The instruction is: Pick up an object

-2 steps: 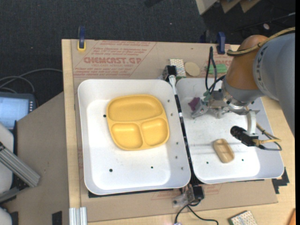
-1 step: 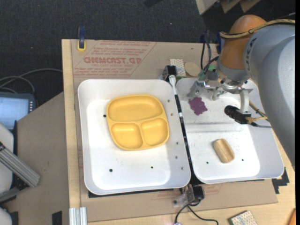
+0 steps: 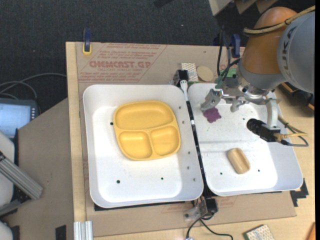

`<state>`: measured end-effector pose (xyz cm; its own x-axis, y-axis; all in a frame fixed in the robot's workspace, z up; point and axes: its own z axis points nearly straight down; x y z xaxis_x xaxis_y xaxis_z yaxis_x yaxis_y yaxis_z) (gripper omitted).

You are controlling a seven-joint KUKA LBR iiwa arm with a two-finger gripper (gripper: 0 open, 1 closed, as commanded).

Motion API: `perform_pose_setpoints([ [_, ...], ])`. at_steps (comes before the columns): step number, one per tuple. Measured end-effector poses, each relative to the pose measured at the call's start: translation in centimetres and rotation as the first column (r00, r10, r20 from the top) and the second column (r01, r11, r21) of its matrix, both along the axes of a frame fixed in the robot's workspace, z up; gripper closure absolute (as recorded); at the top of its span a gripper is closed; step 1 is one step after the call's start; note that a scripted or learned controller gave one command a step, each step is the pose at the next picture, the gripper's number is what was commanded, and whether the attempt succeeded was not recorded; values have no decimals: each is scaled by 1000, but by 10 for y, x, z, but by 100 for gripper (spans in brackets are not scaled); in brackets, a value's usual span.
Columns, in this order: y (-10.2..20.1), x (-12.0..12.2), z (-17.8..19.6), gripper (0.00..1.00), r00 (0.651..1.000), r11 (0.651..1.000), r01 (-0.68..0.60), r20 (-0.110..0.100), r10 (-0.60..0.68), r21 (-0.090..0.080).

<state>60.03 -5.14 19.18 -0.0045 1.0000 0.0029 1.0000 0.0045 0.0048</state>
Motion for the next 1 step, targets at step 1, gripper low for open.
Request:
perform_pose_setpoints([
  [1,-11,-15,-7,0,1000,1000,6,-8,-6,-2],
])
